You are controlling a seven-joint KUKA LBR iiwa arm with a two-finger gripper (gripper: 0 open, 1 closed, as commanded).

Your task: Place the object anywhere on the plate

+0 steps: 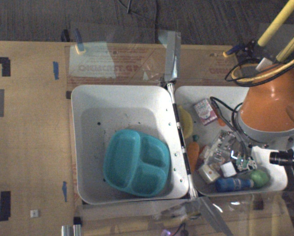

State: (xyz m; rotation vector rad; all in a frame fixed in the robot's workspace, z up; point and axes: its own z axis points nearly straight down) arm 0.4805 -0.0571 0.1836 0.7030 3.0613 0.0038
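Item: gripper [226, 150], metallic, seen from above at the end of the grey arm [265, 136], lowered into the right bin [279, 183] among the clutter; whether it was wide, narrow or gripping anything could not be told, as the wrist and the black cables [225, 113] covered it. Orange band [270, 100] of the arm directly above it, to the view's right. Just beside the gripper, toward the lower edge: a small white block [228, 169], a dull grey-tan can-like piece [207, 173] and a blue bottle [234, 184] lying on its side, with a green round object [259, 177] at the bottle's right end. To the gripper's left, along the bin's wall: an orange carrot [193, 154] lying lengthwise and, above it, a yellow curved object [186, 122]. Further up, a small pink and white carton [205, 111], tilted. All candidate objects for the task lay in this right bin; which one was meant could not be told. Left bin [88, 107], white, alongside and touching at the shared rim: held a teal divided plate [137, 163], three compartments, set toward the bin's lower right corner, well apart from the gripper. Both bins stood on a tan bench [29, 146] with blue tape marks [55, 70].
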